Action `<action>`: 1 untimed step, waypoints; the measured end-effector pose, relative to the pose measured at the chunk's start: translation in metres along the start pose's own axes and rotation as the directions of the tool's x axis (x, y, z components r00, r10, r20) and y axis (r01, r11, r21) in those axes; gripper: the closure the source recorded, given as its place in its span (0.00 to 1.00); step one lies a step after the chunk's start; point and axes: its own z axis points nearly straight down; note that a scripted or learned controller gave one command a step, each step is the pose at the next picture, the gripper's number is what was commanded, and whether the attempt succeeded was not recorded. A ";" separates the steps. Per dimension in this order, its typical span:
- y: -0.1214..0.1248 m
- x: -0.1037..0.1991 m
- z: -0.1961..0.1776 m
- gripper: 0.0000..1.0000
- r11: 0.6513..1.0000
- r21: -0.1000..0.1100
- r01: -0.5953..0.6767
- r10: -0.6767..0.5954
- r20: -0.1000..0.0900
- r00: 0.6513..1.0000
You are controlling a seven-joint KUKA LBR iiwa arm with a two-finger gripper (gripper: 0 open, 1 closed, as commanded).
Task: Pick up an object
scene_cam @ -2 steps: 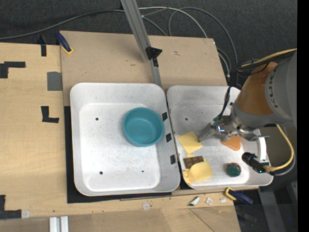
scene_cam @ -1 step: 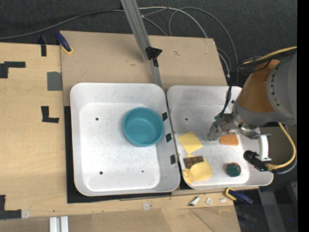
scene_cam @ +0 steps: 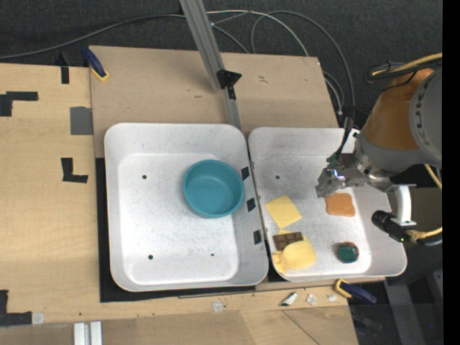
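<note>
Two white bins stand side by side on the bench. In the left bin (scene_cam: pixel 129 192) there is one thing, a blue bowl (scene_cam: pixel 213 187), standing upright near the bin's right wall.

The right bin (scene_cam: pixel 287 146) holds several small things. An orange piece (scene_cam: pixel 340 205) lies flat toward the right side. A yellow square (scene_cam: pixel 283 211) lies flat near the middle of the bin, a little tilted. Below it is a brown block (scene_cam: pixel 287 240), and just under the block — touching it — a yellow lump (scene_cam: pixel 296 256) near the front wall. A small dark green and red ball (scene_cam: pixel 348 251) sits at the front right corner, apart from the others.

The arm (scene_cam: pixel 402 121) reaches in from the right, with its orange band above the wrist. The gripper (scene_cam: pixel 332 182) is low over the right bin, just to the upper left of the orange piece and very near it. Nothing is seen between its fingers. Whether the fingers stand apart or together — I cannot tell from this view, because they are small and dark against the bin.

A grey pole (scene_cam: pixel 205 38) crosses the top of the view at a slant, toward the gap between the bins.
</note>
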 end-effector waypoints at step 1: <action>0.001 0.000 -0.053 1.00 1.000 -0.001 -0.001 0.001 0.001 1.000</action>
